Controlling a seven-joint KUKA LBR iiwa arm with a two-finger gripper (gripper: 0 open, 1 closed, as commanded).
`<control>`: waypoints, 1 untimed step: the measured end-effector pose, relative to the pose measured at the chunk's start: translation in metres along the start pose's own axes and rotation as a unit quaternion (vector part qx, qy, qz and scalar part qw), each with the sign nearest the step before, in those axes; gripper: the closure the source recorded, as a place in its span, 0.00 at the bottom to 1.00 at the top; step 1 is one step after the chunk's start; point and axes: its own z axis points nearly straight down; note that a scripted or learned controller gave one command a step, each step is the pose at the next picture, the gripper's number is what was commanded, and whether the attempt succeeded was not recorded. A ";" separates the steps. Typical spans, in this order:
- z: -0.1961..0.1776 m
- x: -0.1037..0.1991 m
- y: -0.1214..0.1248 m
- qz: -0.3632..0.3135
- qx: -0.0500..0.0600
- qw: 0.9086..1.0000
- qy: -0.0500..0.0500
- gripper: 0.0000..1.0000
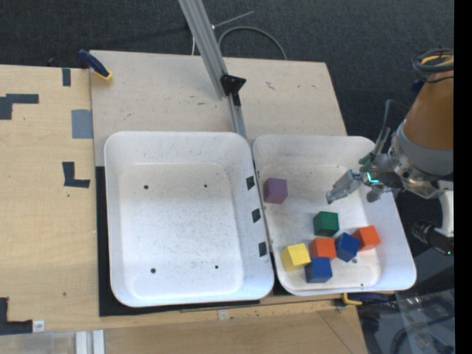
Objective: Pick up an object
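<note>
the hand (355, 188) hangs over the right bin (302, 147), near its right wall, and its grey fingers (341, 189) point toward the left. nothing is seen between them, but how far they are spread i cannot tell. the blocks lie apart from it on the bin floor: a purple block (275, 190) alone at the left, a green block (326, 222) just below the hand, then orange, blue and yellow ones clustered at the front. they are cubes, no long axis shows.

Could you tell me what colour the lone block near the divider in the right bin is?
Purple, clearest in the camera view.
</note>
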 end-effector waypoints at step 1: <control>0.000 0.000 0.000 0.000 0.000 1.000 0.000 0.00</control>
